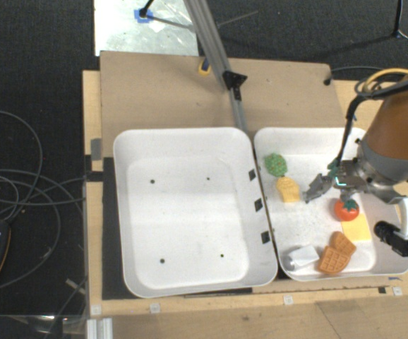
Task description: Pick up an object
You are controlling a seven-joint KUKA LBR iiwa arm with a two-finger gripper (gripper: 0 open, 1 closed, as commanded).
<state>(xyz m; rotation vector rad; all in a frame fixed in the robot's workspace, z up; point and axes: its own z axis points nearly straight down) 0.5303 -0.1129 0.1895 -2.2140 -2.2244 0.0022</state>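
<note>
Gripper (317,187) sits low in the right bin (310,141), fingers spread, nothing between them. Yellow block (287,189) lies just beside it at 9 o'clock, closest pick. Green broccoli piece (276,164) at 10 o'clock, slightly farther. Red tomato (346,209) at 4 o'clock near the wrist, touching a pale yellow slab (360,229). Waffle (336,253) and white piece (301,257) at 5–6 o'clock, near the front rim. Yellow block looks like light rigid toy food, probably smooth; pinch across its narrow sides, mid-height.
</note>
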